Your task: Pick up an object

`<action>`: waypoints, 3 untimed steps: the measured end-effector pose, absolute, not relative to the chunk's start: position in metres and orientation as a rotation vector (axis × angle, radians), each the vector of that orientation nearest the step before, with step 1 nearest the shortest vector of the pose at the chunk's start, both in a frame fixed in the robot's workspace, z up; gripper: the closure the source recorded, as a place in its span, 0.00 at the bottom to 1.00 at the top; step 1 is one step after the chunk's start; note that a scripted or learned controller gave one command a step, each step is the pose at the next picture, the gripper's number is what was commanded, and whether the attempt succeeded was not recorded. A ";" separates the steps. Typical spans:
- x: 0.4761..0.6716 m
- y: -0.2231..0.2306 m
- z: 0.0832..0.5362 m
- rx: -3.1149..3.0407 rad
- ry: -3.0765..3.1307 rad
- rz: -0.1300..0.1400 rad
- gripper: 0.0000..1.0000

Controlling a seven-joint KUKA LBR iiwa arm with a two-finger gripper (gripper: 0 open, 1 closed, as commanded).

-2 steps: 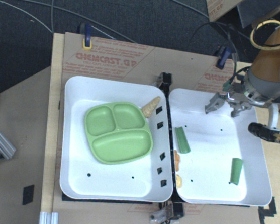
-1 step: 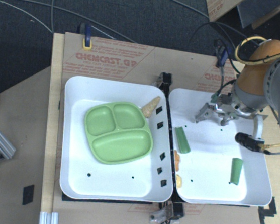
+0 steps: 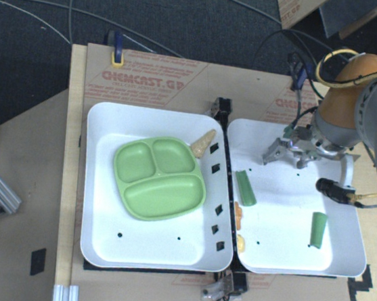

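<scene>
Brown bench [image 3: 150, 73] w/ two white bins. Left bin [image 3: 97, 230]: green divided plate [image 3: 159, 177], tan cone [image 3: 202, 142] at its upper-right edge. Right bin [image 3: 338, 260]: two green sticks [image 3: 245, 188] [image 3: 318, 230], well apart. Gripper [image 3: 287, 154] over right bin's top-left, fingers spread, holding nothing.

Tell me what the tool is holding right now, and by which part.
Nothing. The tool hangs above the right bin with nothing in its grip; both green sticks lie on the bin floor.

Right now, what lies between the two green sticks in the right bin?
In the camera view, only bare white bin floor separates the left green stick from the right green stick.
</scene>
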State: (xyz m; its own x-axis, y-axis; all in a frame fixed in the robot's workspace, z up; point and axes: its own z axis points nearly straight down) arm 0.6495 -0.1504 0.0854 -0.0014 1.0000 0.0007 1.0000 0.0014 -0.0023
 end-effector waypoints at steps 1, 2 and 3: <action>0.651 -0.150 0.097 -2.219 -2.224 -0.001 1.00; 0.654 -0.151 0.142 -2.224 -2.226 -0.005 1.00; 0.652 -0.148 0.187 -2.224 -2.226 -0.006 1.00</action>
State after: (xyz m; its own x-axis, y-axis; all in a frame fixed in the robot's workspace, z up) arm 0.6525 -0.1482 0.1873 -0.0011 1.0000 -0.0010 1.0000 0.0011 0.0063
